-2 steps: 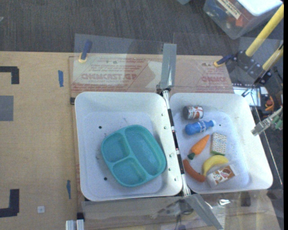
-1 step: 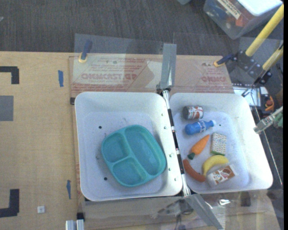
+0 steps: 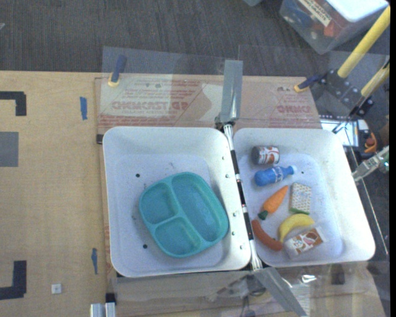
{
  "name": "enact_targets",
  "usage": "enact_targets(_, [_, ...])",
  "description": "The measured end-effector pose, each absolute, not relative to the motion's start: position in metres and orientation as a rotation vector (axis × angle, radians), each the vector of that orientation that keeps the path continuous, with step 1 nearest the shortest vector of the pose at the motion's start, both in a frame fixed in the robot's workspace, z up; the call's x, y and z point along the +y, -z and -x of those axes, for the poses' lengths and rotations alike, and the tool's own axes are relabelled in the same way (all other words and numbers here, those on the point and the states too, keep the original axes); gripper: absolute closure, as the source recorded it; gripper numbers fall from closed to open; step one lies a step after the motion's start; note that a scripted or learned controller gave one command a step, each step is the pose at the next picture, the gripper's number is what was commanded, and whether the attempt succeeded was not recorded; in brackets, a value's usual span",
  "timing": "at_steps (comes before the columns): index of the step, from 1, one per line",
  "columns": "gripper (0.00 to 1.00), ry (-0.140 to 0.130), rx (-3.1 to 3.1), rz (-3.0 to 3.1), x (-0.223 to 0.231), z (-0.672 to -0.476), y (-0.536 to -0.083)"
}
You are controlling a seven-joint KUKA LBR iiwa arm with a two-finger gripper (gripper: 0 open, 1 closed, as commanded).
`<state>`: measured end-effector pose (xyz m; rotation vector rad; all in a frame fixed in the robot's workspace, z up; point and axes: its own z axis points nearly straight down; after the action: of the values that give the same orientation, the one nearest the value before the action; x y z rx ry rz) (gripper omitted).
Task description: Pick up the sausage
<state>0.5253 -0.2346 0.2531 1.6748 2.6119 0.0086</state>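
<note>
Sausage (image 3: pixel 266 236): reddish-orange, lying in the right bin (image 3: pixel 346 186) at its front-left corner, close to the wall shared with the left bin. Long axis diagonal; one end points toward the rear left, the other toward the front right, where it meets the carton (image 3: pixel 304 241). Slightly curved.

Tabletop (image 3: pixel 49 186): pale wood, with black corner marks and short strips of blue tape at the left. Behind it, dark grey floor. A clear sheet printed with red lettering lies under the rear of the bins.

Left bin (image 3: pixel 124 148): white, shallow, holding a teal tray (image 3: pixel 183 213) with three compartments, set at a tilt.

Right bin, rear to front: a small can (image 3: pixel 265 155) on its side; a blue bottle (image 3: pixel 274 176) on its side; a carrot (image 3: pixel 275 201) lying diagonally; a speckled cracker-like square (image 3: pixel 301 197); a banana (image 3: pixel 295 223); the carton, red and white, at the front.

Upper right: yellow poles (image 3: pixel 369 38) and a plastic crate (image 3: pixel 322 18), both cut off by the frame edge. Metal brackets and clutter at the right margin are hard to make out.

End effector: its state cannot be told.
</note>
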Motion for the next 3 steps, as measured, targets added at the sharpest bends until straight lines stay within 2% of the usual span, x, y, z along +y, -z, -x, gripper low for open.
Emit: enact_targets(3, [1.0,-0.012,2.59,-1.671,-0.239,-0.528,-0.286])
